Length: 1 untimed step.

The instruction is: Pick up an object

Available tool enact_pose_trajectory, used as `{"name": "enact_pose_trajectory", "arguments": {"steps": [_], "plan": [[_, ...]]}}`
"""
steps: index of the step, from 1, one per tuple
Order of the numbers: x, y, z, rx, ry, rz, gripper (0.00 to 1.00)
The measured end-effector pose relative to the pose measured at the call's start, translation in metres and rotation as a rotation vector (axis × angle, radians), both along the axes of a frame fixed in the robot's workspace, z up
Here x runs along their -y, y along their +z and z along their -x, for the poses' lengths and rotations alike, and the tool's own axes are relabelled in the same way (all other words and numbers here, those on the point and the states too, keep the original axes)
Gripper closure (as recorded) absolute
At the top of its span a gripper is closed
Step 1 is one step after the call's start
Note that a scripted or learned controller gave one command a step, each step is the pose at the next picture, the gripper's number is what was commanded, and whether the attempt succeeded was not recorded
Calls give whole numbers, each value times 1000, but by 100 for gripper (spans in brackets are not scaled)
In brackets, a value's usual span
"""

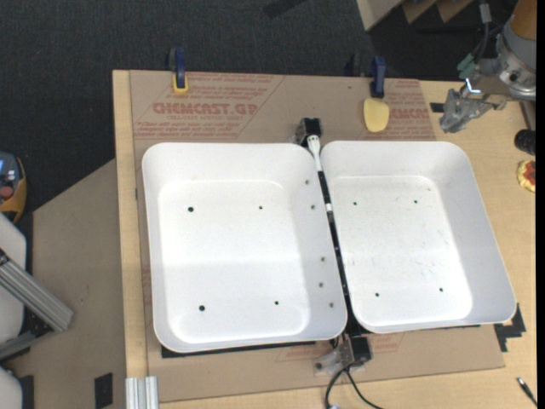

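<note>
Tool beyond right bin (nothing held)

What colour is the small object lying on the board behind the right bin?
Pale yellow object, seen in the camera view.

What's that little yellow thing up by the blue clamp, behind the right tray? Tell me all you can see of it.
The yellow thing is a small, pale yellow, rounded lump, a bit wider at the bottom than the top, with a smooth matte look like foam or soft plastic. It lies on the brown board, just below the right blue clamp and just behind the right bin, outside both bins. Its top edge meets the clamp's foot; whether they touch I cannot tell. The gripper is off to its right, apart from it.
</note>
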<state>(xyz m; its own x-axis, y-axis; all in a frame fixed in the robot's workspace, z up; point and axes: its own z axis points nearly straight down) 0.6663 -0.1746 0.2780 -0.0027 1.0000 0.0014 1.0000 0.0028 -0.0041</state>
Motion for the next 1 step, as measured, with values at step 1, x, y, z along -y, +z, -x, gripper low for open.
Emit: {"name": "enact_pose_trajectory", "arguments": {"steps": [1], "plan": [[-78,-63,7,0,0,0,100]]}}
